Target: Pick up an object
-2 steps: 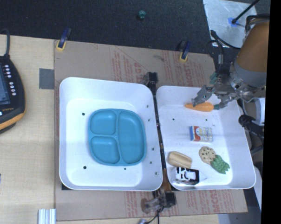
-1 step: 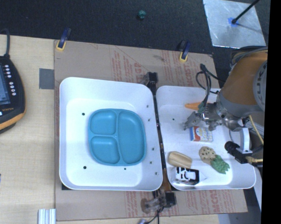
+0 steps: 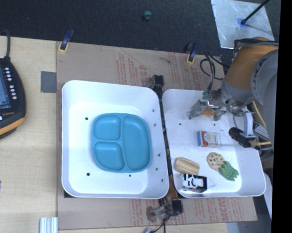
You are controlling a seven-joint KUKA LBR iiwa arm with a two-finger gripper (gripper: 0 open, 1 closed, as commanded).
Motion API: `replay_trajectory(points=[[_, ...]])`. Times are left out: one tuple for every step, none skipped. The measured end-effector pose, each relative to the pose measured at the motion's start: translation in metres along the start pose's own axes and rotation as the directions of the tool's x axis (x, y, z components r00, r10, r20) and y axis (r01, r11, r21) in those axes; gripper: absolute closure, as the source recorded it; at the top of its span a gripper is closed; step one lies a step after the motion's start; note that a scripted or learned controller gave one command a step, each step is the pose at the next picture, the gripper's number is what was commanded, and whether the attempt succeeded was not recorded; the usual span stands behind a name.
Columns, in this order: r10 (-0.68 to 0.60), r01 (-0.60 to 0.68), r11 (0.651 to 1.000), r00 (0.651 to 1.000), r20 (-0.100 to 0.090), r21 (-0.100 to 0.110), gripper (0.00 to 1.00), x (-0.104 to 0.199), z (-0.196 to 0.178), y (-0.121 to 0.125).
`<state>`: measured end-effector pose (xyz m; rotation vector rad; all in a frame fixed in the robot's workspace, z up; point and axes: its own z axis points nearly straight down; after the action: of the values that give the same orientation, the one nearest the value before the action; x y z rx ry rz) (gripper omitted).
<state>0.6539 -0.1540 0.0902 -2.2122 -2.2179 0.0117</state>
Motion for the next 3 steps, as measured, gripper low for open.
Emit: replay_trajectory(points=[[-0.001,0.001,1.000,1.000,0.002,-0.007,0.00,0.013,-0.001,-0.055],[0.003,-0.003,1.000,1.000,-0.001,0.002,0.00,0.008,0.000,0.000],[-0.003,0.003,1.000,1.000,0.002,-0.007,0.00,0.014,-0.001,-0.066]])
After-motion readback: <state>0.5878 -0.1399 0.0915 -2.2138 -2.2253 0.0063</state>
